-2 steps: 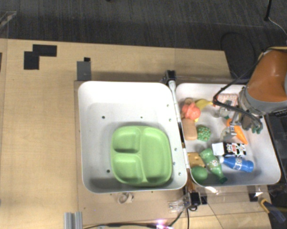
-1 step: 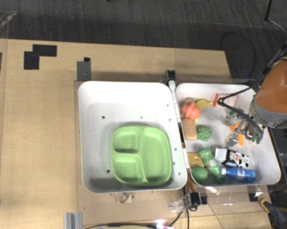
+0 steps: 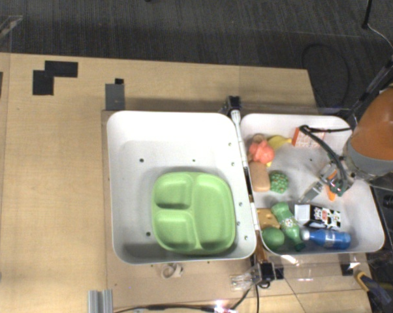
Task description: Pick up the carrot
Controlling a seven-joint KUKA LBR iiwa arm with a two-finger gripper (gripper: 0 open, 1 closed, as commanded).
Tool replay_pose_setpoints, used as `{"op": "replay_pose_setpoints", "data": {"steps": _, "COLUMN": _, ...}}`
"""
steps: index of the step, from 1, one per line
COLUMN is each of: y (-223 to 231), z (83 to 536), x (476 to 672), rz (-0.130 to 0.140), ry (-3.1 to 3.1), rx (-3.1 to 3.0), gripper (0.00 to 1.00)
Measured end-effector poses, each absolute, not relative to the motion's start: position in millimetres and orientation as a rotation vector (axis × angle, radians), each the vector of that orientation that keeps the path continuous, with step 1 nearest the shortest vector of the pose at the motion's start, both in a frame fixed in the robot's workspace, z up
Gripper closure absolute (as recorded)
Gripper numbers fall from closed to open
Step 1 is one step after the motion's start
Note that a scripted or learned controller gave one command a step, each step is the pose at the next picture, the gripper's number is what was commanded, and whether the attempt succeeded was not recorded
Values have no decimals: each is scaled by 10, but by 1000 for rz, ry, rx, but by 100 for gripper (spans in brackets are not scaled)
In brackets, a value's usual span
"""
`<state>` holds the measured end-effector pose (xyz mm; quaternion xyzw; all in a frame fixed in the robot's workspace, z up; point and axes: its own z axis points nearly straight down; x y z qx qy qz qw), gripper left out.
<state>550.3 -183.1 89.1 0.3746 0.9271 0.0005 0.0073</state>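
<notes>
Hovering over the right bin (image 3: pixel 369 230), the gripper (image 3: pixel 324 182) has nothing visible in it, can't tell how open it is. Carrot (image 3: pixel 261 150) sits near the bin's upper left, by a green ball (image 3: pixel 279 182).

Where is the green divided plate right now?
The green divided plate lies in the left bin, toward its front right part, near the divider separating it from the right bin with the toy foods.

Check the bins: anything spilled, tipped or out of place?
Nothing spilled. The green divided plate sits flat in the left bin, slightly rotated. The toys are bunched along the right bin's left side, with a green bottle and blue bottle lying down.
</notes>
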Motion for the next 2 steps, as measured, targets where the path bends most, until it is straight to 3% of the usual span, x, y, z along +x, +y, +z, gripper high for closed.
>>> {"op": "replay_pose_setpoints", "data": {"steps": 1, "y": -1823, "z": 1026, "x": 5548, "rz": 4, "ry": 2893, "rx": 1154, "gripper": 100}}
{"op": "replay_pose_setpoints", "data": {"steps": 2, "y": -1233, "z": 2192, "x": 5847, "rz": 8, "ry": 2982, "rx": 918, "gripper": 100}}
